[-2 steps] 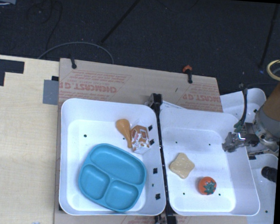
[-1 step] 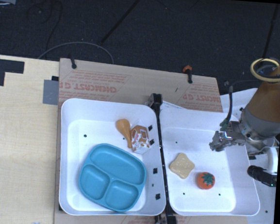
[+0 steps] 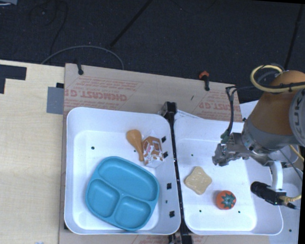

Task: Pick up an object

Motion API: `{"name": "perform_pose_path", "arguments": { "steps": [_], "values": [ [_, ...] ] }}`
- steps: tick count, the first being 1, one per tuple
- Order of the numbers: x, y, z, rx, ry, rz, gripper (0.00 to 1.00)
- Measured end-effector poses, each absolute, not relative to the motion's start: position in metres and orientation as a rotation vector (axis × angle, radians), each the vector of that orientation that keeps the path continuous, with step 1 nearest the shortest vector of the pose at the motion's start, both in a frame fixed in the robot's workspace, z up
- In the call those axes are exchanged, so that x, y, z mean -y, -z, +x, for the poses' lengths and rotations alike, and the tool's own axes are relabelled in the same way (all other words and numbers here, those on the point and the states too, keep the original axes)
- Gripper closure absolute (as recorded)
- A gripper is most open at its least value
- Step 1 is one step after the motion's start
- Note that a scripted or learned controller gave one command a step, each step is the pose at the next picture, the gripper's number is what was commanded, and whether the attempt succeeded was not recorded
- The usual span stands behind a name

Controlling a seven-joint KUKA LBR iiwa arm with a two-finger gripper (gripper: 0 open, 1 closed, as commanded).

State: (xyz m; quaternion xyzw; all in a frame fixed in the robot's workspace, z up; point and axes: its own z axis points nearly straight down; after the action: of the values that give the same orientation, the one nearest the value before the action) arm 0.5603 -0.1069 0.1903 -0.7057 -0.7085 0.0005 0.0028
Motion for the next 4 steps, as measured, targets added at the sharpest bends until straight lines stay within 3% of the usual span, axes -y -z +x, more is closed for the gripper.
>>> {"name": "perform_pose_path", "arguments": {
  "steps": [1,3,4],
  "values": [
    [0.055,-0.188,0.569,2.223,-0.001,-2.213,1.00],
    [-0.055,-0.210,0.561,2.226,0.000,-2.213,1.00],
    [-0.111,-0.221,0.569,2.225,-0.001,-2.215,1.00]
  ]
}}
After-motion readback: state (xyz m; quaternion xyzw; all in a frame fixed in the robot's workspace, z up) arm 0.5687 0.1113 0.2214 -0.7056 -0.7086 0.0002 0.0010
